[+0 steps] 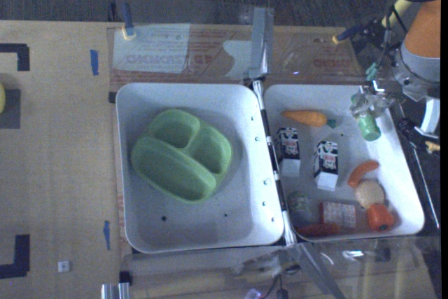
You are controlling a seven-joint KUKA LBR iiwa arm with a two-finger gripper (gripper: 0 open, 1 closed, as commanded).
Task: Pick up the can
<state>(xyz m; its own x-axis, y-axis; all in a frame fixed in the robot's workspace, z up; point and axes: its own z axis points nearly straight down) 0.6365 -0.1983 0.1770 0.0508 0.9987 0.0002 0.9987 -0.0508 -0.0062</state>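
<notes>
Gripper point(367, 108) hangs at the right bin's point(413, 182) far right, over a green bottle point(368, 126). I cannot tell its finger state. Can point(299, 204) sits near left.

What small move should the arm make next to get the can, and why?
Probably travel toward the can, low at the right bin's left side near the divider. The gripper sits at the bin's upper right, beside a green bottle, far from the can.
</notes>
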